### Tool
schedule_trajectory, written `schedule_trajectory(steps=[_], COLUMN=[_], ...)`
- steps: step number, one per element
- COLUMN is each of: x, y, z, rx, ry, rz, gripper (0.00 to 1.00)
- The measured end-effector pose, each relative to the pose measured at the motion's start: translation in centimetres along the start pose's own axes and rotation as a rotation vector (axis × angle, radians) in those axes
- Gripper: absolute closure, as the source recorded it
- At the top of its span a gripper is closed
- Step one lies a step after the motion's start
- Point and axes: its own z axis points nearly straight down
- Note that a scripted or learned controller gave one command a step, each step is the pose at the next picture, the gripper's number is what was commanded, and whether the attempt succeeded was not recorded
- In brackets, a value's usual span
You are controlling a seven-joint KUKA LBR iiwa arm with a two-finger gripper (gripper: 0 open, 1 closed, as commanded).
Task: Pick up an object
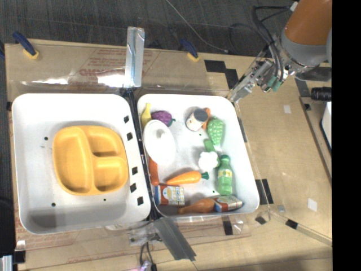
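Observation:
The right bin [248, 168] holds several small objects: a purple grape bunch [162, 117], a white bowl [158, 141], a small can [197, 119], a knobbly green piece [215, 131], a green bottle [224, 175] and an orange carrot [183, 178]. A labelled bottle [169, 195] and a small carton [228, 205] lie along the near wall. My gripper [241, 88] hangs above the bin's far right corner, just outside the rim, pointing down and to the left. Nothing is seen in it.
The left bin [28, 202] carries a yellow divided tray [90, 158]. A strip of silver tape [135, 55] stands at the far edge between the bins. Blue clamps [25, 45] grip the bench's back edge. Cables hang beside the arm [307, 21].

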Motion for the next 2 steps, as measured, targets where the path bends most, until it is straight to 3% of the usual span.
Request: schedule_trajectory(steps=[1,2], x=[6.6,15.9], y=[1.4,0.1], z=[8.4,7.3], rx=[0.003,0.000], ry=[0.011,0.006], rz=[0.019,0.171], gripper=[1.00,1.00])
